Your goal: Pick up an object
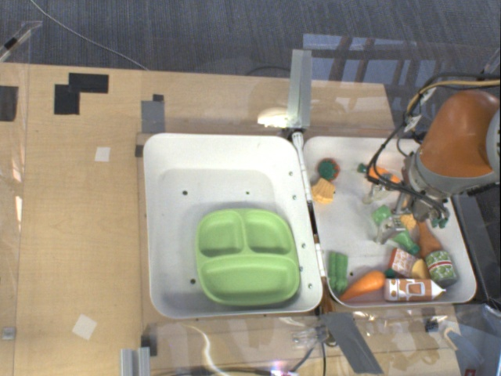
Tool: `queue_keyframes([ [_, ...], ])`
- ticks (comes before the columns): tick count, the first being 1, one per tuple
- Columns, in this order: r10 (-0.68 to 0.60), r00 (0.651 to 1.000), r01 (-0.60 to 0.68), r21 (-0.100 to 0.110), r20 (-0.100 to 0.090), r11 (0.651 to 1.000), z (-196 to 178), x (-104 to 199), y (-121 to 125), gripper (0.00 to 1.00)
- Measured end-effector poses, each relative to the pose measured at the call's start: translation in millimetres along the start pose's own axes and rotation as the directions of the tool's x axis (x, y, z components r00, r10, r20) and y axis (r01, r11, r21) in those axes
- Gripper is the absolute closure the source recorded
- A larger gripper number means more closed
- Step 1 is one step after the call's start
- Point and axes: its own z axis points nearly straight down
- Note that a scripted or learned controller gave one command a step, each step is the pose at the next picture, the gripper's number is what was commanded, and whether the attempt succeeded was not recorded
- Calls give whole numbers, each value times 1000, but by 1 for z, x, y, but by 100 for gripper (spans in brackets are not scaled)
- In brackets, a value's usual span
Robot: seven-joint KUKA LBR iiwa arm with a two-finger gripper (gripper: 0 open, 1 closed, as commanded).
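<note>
My gripper (398, 219) hangs low over the right part of the right bin (348, 218), below the orange wrist band. Right beneath it lie a small green toy (382, 215) and a darker green piece (405, 242); whether it touches either is hidden by the wrist. A round red and green toy (328, 168) and a yellow toy (322, 191) lie near the bin's left wall. Along the front edge are a green pepper (337, 271), a carrot (364, 285), a white and orange bottle (412, 290) and a green can (441, 266).
The left bin (168, 171) holds a green divided plate (247, 255). A metal post (300, 88) stands behind the seam between the bins. Cables (407, 124) loop beside the arm at the right. Wooden bench surrounds both bins.
</note>
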Motion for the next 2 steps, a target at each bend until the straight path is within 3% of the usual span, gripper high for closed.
queue_keyframes([
  [1,-3,1000,3,3,19,1000,-15,-6,0,100],
  [2,147,989,-147,2,5,989,-184,-21,1,100],
])
